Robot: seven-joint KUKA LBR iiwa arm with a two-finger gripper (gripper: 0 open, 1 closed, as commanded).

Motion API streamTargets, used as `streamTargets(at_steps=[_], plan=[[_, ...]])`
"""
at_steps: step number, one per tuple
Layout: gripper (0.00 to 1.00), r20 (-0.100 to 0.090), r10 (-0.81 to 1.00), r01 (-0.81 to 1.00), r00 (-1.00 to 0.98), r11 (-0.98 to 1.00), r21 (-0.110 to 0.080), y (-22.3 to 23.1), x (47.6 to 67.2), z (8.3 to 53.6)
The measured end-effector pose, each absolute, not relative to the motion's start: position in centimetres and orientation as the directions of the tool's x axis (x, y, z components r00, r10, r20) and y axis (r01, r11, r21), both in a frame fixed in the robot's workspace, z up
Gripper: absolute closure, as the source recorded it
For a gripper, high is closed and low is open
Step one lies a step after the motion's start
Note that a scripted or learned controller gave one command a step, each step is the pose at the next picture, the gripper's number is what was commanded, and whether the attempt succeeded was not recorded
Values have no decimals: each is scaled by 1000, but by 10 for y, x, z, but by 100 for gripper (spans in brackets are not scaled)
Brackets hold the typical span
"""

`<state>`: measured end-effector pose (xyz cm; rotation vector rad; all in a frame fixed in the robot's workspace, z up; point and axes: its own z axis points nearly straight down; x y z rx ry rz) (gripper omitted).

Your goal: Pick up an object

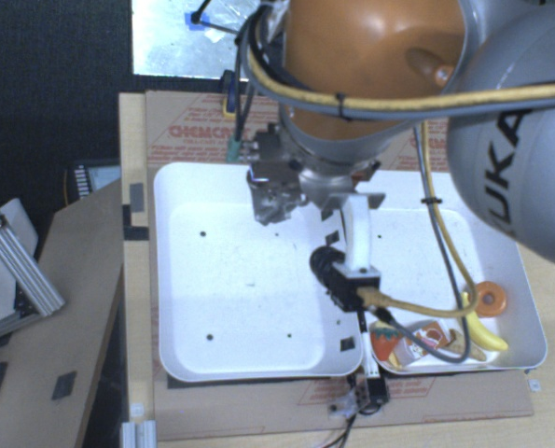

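Grey metal two-finger gripper (275,199) over left shallow white plastic bin (179,250); grip state can't tell; yellow banana (487,336) well right.

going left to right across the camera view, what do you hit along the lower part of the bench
left white bin → orange-red packet → banana, with the orange ring just above it at the right bin's far side

robotics lab: KUKA arm (389,73) over white bins (249,278) on cardboard-covered bench (193,124), aluminium extrusion (16,259) at left
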<state>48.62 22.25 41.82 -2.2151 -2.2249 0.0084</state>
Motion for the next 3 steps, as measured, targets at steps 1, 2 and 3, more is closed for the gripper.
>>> streamTargets(at_steps=[1,2,3], plan=[[100,-5,1000,1000,-1,1,-12,234,485,274],[0,1,1000,1000,0,0,0,234,487,283],[0,1,1000,1000,1,-1,1,222,499,280]])
